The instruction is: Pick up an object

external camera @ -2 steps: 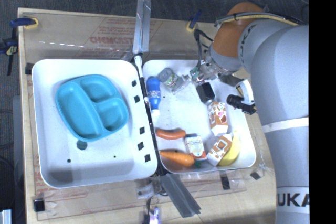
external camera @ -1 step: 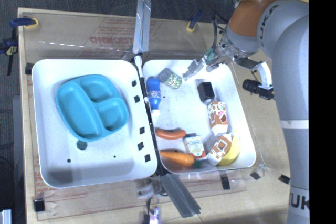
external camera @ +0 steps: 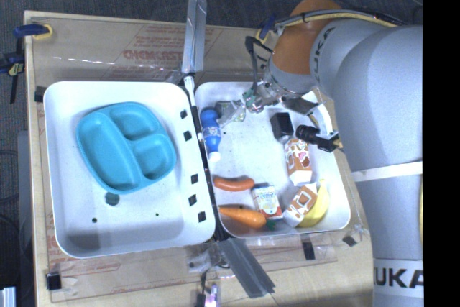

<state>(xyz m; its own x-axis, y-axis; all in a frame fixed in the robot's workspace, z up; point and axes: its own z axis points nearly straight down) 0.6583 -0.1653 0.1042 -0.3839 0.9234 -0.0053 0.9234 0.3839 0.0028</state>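
The right bin holds several items. A clear bottle with a blue cap lies against its left wall. A black block lies near the top. Two small cartons and a yellow banana sit on the right side. An orange sausage, a small jar and a carrot lie along the bottom. My gripper is low in the bin's top left corner, just right of the bottle's cap. Nothing shows as held.
The left bin holds a blue divided tray and a small dark spot. The grey arm covers the right bin's upper right side. A metal divider stands between the bins at the back.
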